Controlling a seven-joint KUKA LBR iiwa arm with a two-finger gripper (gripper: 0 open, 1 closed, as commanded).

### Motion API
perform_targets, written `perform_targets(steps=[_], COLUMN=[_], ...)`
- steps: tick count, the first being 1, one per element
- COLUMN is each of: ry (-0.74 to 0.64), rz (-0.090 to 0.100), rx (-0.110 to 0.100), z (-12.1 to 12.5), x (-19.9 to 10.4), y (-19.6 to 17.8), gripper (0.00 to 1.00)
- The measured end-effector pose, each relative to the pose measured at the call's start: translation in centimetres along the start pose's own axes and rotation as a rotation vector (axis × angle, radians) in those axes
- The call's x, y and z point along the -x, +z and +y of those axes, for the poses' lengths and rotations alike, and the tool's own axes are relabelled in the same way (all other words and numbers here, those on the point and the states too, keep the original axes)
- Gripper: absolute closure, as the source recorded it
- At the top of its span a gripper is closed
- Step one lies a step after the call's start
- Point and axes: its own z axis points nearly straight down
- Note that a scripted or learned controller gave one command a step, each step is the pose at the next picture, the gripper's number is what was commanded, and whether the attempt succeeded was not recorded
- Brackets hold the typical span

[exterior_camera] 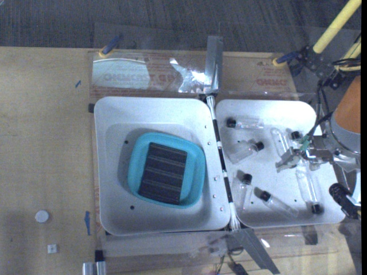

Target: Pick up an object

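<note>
Work on the pick had only begun; the tool [292, 159] hung low inside the right bin [275, 109], close to some small clear bottles, but nothing could be seen caught in it; the part by the tips was shiny and blurry, so I could not tell how the tool was set or whether it touched a bottle; my guess was that the grab and the lift were both left to do.

The grey arm [344, 136] came in from the right side; the tool pointed toward the middle of the right bin; one bottle near the tool [284, 139] lay just beside it, with a black cap close by.

Two white bins sat side by side on the table [46, 125]; the left bin [109, 119] held one blue tray [135, 153], and one dark ridged block [163, 172] lay inside that tray.

The right bin held the little clear bottles with black caps; I counted about seven, but they were see-through and hard to pick out, so the count may be off; one upper bottle [242, 121] lay near the top left corner; one middle bottle [246, 149] lay below it; two lower bottles [245, 183] lay near the bottom; one long bottle [308, 191] lay by the right wall.

One small white disc [41, 216] sat on the table, well apart from the bins.
</note>
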Motion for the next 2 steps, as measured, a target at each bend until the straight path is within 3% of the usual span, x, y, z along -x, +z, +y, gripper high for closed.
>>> perform_targets(steps=[1,2], ry=[-0.047,-0.076], rz=[-0.002,0.007], rx=[0.003,0.008], z=[6.0,8.5], x=[7.1,7.9], y=[6.1,11.5], gripper=[0.00,0.00])
